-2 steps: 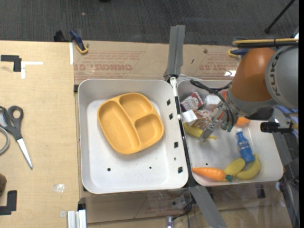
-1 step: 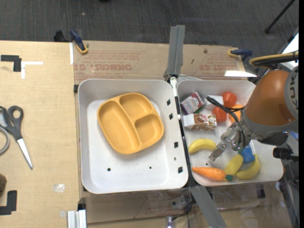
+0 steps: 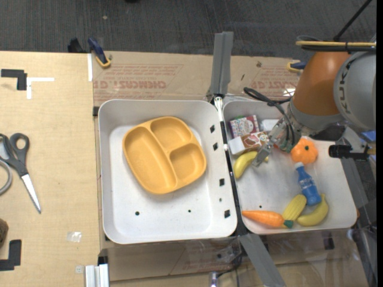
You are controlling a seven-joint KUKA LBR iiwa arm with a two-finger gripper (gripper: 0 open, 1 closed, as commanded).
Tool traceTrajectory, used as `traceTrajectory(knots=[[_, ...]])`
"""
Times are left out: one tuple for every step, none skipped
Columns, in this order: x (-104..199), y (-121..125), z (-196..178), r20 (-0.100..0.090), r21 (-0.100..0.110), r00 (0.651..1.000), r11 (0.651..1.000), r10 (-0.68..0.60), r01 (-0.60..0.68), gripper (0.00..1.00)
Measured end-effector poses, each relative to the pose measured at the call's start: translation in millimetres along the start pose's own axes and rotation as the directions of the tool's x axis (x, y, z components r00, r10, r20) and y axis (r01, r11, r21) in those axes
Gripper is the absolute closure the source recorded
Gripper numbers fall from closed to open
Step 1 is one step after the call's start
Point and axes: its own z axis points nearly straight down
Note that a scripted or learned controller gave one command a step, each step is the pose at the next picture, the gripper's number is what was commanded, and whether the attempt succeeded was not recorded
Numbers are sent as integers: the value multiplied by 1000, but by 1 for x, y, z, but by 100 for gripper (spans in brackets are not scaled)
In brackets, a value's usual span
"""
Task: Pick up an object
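Tool (image 3: 263,155) beside banana (image 3: 244,162), under snack box (image 3: 250,133).

A divided plate (image 3: 164,154) is lying in the left bin (image 3: 114,220). Toy fruit, a carrot (image 3: 263,218) and a bottle (image 3: 307,183) are sitting in the right bin (image 3: 344,220); scissors (image 3: 23,167) are lying at the frame's left edge.

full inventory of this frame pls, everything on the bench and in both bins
divided plate: 1, yellow-orange, left bin
bananas: 3, yellow, right bin; one at the left wall, two near the front
carrot: 1, orange, front left of right bin
orange: 1, orange, right bin, beside the gripper
bottle: 1, blue, middle of right bin
snack packets: about 2, white and red, back left of right bin
scissors: 1, grey handles, bench far left
clamp: 1, blue, back of bench
arm: 1, grey with orange band, over right bin
gripper: 1, low by the left banana
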Motion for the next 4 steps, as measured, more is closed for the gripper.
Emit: traceTrajectory(knots=[[16,-52,0,-2,1,993,993,-122,122,0],[53,-117,1,-3,1,1000,1000,-5,5,0],[51,-117,-9,0,0,1000,1000,-5,5,100],[112,-67,-126,-2,1,998,998,59,-59,100]])
